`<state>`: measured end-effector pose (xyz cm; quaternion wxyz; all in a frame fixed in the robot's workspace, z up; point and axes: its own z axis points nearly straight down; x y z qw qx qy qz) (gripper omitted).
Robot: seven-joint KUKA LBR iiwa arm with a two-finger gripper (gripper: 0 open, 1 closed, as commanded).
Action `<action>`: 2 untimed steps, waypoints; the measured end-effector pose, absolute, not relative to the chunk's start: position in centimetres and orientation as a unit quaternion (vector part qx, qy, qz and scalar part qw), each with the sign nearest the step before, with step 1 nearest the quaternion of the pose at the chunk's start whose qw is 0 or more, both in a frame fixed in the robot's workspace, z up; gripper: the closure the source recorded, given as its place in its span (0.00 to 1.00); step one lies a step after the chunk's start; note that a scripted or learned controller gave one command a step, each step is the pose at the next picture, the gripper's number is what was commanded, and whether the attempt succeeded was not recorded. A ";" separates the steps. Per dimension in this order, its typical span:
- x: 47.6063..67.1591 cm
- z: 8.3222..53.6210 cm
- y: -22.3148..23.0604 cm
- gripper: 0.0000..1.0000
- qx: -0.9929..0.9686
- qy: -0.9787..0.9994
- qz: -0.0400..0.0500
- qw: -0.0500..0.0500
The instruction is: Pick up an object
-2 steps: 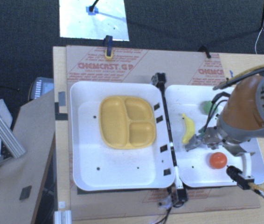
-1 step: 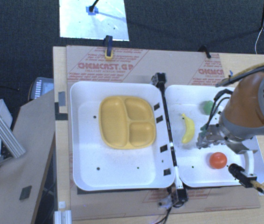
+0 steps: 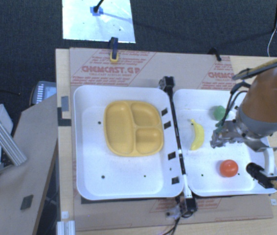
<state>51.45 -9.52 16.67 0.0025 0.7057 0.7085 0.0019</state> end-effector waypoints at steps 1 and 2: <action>51.7 23.1 -9.3 1.00 0.705 0.709 0.002 0.003; 51.8 27.2 -9.4 1.00 0.705 0.709 0.002 0.003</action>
